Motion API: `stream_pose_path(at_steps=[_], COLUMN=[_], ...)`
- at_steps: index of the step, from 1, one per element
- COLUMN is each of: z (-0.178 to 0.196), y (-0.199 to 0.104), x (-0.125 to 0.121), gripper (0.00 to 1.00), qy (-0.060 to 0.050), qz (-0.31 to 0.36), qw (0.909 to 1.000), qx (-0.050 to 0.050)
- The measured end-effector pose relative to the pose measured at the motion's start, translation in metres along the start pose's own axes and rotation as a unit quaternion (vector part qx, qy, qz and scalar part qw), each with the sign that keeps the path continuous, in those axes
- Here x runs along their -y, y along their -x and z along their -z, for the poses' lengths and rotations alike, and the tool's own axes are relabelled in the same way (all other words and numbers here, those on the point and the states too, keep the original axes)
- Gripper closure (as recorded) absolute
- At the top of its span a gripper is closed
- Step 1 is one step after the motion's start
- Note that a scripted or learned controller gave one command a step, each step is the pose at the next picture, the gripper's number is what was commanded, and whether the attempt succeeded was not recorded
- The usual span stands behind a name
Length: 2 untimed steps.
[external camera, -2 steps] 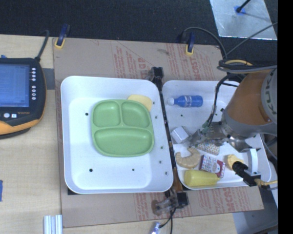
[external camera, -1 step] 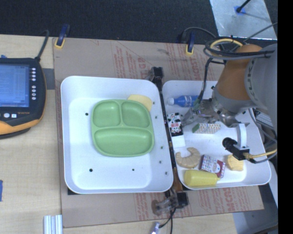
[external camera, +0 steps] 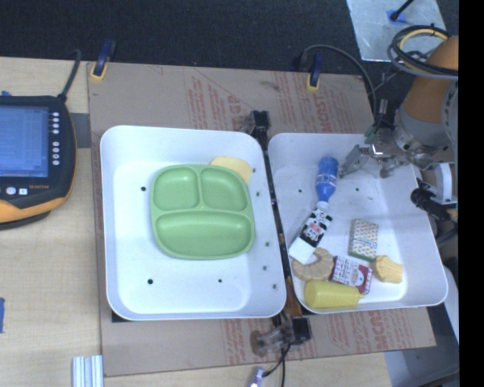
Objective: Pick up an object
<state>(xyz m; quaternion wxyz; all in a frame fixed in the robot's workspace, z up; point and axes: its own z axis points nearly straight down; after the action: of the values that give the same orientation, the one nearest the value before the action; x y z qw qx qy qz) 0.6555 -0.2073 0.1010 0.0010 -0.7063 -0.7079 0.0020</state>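
A brown cardboard sheet (external camera: 226,95) is covering the pale wooden surface (external camera: 40,297); dark carpet (external camera: 185,14) is lying beyond its far edge, and a handheld screen unit (external camera: 20,156) is resting at its left edge.

My arm (external camera: 426,95) reaches in from the right, orange band showing just above the wrist, grey body beside it at the frame edge. My wrist bends down and to the left. My gripper (external camera: 371,158) hangs low at the end of it, fingers (external camera: 353,161) splayed apart, nothing between them. A black cable loops up behind my wrist.
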Motion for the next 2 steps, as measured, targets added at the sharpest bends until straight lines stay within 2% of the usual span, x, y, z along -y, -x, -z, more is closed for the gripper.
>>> stream_pose_path(at_steps=[1,2], z=[-0.01,-0.009], y=[-0.046,-0.089], x=[0.073,0.002], gripper=[0.0,0.0], qy=[0.0,0.001], qz=[0.001,0.001], qw=[1.0,1.0], qx=[-0.001,-0.001])
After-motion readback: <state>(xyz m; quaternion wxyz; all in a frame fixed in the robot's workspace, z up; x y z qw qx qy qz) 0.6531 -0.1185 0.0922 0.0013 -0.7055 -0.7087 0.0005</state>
